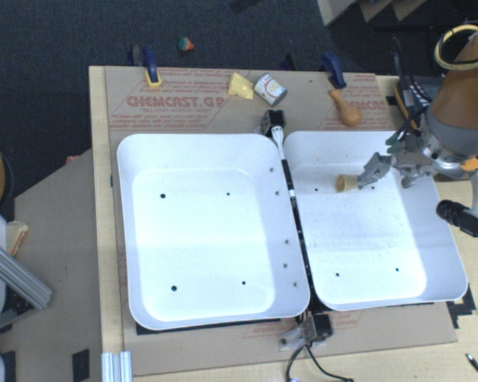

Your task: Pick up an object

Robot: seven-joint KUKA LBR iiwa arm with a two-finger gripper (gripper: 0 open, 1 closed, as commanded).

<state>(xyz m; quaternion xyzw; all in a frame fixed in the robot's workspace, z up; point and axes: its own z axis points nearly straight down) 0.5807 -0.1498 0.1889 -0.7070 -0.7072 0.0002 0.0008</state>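
The jaws (389,169) hang spread beside a small tan cork-like piece (346,183) in the right bin (430,285); closing off-centre could knock it away.

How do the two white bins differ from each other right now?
The right bin holds a small tan object near its far edge; the left bin shows just a few dark dots on its floor. The gripper hangs over the right bin, while nothing reaches over the left bin. Both are shallow, white, round-cornered, and sit side by side on the brown board.
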